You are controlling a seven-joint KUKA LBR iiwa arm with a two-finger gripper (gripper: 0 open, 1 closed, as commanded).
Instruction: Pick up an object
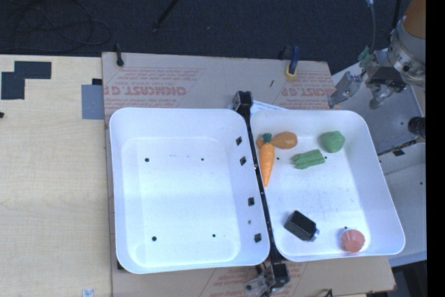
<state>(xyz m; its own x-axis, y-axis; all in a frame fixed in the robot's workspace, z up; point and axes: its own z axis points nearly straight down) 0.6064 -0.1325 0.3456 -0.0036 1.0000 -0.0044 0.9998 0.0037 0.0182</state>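
The right bin (389, 205) holds several objects. An orange carrot (266, 163) lies along its left wall, with an orange oval piece (285, 140) touching its top. A long green piece (308, 159) and a rounder green piece (332, 141) sit near the far side. A black block (301, 225) and a pinkish-red ball (352, 241) lie near the front. My gripper (358, 95) hangs above the bin's far right corner, beyond the rim, open with nothing between its fingers. It is apart from every object.
The left bin (122, 184) sits beside the right one, divided from it by a black strip (254, 177). Both rest on a cardboard sheet (174, 83) with a blue-and-yellow clamp (293, 60) at its far edge. Cables lie on the dark floor behind.
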